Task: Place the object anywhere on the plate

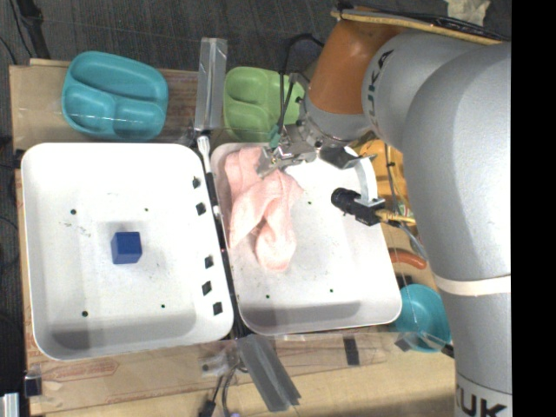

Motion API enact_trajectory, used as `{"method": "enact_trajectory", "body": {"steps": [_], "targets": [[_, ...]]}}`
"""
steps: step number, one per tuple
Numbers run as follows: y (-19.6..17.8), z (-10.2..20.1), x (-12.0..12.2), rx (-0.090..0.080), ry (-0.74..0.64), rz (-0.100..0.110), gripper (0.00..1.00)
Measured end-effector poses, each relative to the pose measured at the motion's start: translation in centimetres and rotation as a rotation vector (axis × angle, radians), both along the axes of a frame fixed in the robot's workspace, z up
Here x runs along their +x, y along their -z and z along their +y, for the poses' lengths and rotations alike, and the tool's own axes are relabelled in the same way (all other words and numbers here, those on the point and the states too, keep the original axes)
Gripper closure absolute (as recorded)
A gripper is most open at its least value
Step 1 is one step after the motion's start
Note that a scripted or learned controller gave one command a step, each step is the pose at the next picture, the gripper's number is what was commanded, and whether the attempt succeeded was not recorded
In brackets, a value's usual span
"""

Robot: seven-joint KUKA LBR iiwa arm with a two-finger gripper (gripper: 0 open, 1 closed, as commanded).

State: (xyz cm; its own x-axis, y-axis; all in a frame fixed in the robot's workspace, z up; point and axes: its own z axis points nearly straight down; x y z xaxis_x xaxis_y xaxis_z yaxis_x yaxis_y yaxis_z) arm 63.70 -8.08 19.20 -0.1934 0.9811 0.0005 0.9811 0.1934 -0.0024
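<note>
Pink cloth (268,215) is the likeliest object of the task, though that is a judgement; it lies crumpled in the right-hand white bin (365,302), in the middle of the frame, running from the bin's upper left corner down toward its centre; its upper end rises toward the gripper (282,156), which sits just above centre frame at the end of the grey arm (443,146) with its orange band; the cloth's top edge seems to be pinched or at least touched there, but the fingertips are too small and cluttered to read, so whether the gripper is wide, narrow or clamped on the fabric I cannot tell.

As a thing to handle, the cloth looks light, soft and limp; it should drape and trail rather than keep its shape; it is not fragile and not slippery, though a shallow pinch on one fold could slide off; a bunched ridge near its upper end offers the surest hold.

A small blue cube (127,247) rests apart in the left bin (52,172), at middle left; a teal dish (114,94) at upper left and a green one (252,101) at upper centre stand behind the bins; which counts as the plate is unclear.
</note>
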Motion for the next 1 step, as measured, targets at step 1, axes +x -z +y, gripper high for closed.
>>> {"method": "enact_trajectory", "body": {"steps": [1], "targets": [[-0.02, 4.67, 1.96, -0.001, -0.119, -0.002, 1.0]]}}
